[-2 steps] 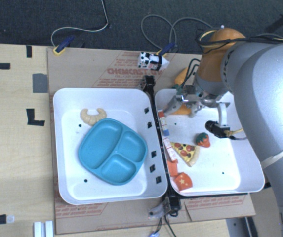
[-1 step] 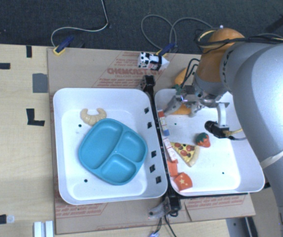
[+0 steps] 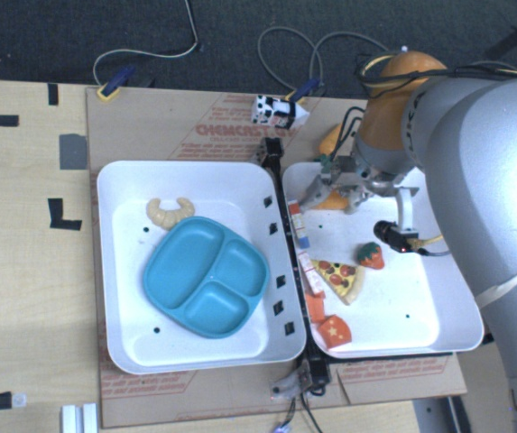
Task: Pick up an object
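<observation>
My gripper (image 3: 331, 185) hangs low over the far left corner of the right bin (image 3: 438, 318), under the arm's orange band. An orange piece (image 3: 335, 202) lies right beside or beneath it; whether they touch is hidden. Further forward in that bin lie a pizza slice (image 3: 339, 279), a red and green strawberry-like toy (image 3: 372, 256) and a red block (image 3: 333, 330). Small packets (image 3: 308, 269) lean along the bin's left wall.
The left bin (image 3: 106, 242) holds a blue divided plate (image 3: 206, 276) and a beige croissant (image 3: 169, 210) behind it. A black-and-white object (image 3: 274, 110) and cables lie on the cardboard beyond the bins. The bulky grey arm (image 3: 475, 179) covers the right bin's right side.
</observation>
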`<action>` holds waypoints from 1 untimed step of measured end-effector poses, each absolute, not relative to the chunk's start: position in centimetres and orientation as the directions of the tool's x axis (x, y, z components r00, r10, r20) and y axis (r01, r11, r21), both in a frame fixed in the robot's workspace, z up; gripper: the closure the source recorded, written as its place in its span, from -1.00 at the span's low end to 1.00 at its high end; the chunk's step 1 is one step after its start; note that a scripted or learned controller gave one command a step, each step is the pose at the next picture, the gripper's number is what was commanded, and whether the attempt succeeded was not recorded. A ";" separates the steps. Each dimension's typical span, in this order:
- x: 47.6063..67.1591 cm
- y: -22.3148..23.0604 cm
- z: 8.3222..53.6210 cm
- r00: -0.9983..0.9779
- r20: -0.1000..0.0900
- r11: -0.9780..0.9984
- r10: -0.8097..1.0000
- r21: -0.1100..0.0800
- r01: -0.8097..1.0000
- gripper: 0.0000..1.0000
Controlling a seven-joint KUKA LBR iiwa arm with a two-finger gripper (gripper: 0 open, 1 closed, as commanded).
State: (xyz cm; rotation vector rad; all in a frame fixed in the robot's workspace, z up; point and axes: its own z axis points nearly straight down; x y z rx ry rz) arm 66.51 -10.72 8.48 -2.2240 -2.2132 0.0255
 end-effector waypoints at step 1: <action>66.5 -10.9 8.4 0.002 -0.003 -0.002 1.000 -0.016 1.000 -1.00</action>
